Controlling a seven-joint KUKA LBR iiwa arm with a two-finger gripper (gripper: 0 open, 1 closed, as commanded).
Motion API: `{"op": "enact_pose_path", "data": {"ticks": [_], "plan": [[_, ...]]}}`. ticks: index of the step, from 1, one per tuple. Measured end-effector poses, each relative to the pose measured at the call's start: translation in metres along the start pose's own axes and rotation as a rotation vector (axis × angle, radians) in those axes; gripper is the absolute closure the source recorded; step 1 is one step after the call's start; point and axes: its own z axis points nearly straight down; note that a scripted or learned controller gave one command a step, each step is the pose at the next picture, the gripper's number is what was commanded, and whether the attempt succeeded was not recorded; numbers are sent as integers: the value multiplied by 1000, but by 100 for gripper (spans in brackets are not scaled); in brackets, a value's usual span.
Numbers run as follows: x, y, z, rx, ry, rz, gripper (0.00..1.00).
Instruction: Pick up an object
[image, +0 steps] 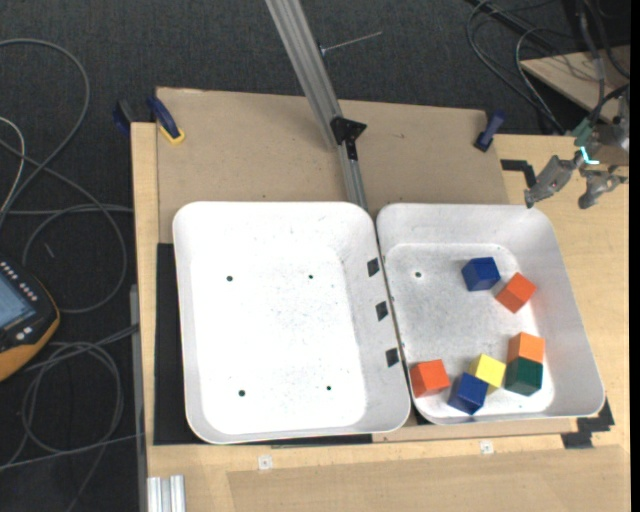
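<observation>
Since the task names no particular object, any of the seven blocks in the right bin (568, 300) will serve: two blue (481, 273), three orange (516, 292), one yellow (489, 370) and one green (523, 376). Five cluster toward that bin's near edge, likely having settled there; two sit apart nearer its middle. Beside it lies the left bin (200, 240). By the tabletop's far right corner, the gripper (566, 186) hangs with jaws spread, pinching nothing.

You see: two bins white, left bin (270, 320) faintly speckled, right bin (565, 300) likewise | blocks: blue (481, 273), orange (516, 292), orange (527, 348), dark green (523, 375), yellow (489, 370), blue (467, 392), orange (430, 376) | bench (250, 140) tan | clamps (165, 120) blue
</observation>
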Motion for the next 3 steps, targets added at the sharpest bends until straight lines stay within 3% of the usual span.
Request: {"op": "enact_pose_path", "data": {"ticks": [1,3], "plan": [[0,1,-3,-4,-2,-1,0],[0,6,97,1,-1,0,0]]}}
